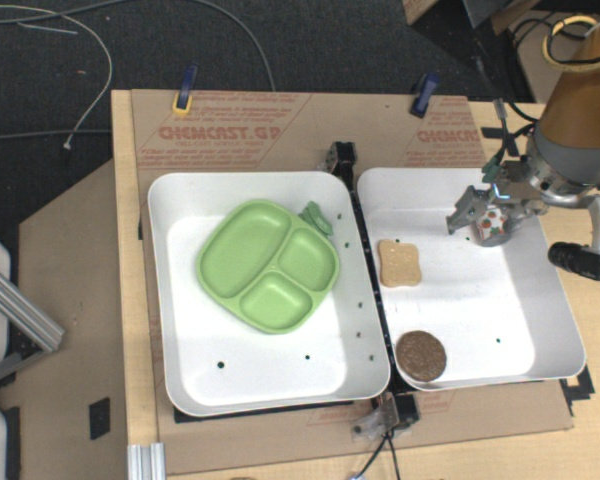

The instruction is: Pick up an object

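Here the end effector (486,220) grips a small red-and-white object (494,224) — details too blurred to tell

The arm (577,108) reaches in from the right, its orange band above a grey wrist. The gripper (488,218) points down and to the left, hanging low.
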Controlling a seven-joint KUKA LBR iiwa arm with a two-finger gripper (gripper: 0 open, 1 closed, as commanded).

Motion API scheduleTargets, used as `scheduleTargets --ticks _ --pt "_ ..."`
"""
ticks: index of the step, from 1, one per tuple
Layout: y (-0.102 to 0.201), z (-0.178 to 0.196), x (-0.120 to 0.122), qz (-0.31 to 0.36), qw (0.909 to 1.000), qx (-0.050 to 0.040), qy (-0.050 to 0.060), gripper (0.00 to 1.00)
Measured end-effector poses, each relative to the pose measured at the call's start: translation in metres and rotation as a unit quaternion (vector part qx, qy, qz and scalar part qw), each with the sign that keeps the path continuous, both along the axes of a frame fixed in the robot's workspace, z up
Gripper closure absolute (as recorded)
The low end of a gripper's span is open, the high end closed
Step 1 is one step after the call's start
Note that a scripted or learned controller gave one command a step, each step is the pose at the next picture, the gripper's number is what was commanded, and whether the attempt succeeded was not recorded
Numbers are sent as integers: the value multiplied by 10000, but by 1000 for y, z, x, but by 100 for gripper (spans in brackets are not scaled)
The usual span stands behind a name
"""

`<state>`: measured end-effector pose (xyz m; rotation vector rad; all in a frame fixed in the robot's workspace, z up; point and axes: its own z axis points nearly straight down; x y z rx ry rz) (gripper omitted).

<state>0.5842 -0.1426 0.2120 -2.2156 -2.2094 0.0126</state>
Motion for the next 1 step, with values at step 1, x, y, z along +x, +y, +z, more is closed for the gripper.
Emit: scheduleTargets --ticks 1 --pt "0 7 3 17 10000 -11 -68 0"
